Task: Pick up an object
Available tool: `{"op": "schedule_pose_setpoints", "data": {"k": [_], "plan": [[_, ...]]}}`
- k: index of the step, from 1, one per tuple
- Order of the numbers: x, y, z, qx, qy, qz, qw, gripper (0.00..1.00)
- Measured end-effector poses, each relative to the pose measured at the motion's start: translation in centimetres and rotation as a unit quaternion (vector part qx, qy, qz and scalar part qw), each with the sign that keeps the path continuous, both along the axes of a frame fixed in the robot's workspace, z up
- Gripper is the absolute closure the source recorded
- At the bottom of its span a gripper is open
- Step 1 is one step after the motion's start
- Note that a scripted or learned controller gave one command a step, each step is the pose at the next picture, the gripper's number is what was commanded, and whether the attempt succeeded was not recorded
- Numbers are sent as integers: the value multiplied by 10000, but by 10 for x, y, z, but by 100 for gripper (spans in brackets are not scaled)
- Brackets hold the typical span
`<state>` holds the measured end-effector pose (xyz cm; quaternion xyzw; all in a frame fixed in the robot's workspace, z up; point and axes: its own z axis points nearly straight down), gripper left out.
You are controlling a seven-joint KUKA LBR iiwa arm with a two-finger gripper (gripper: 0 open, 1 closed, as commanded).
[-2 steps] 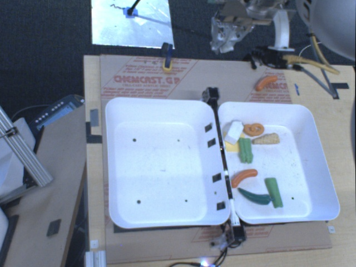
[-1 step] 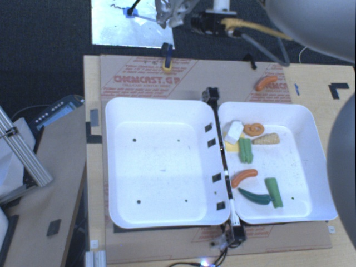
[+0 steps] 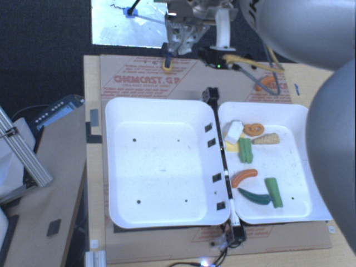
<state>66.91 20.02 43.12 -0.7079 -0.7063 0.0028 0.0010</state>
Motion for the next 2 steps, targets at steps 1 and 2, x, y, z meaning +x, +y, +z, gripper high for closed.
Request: {"op": "schedule_pose_setpoints", "data": {"k": [1, 2], "plan": [[-2, 36, -99, 8, 9, 40, 10000, 100], [0, 34, -8, 33, -82, 37, 10000, 100]]}}
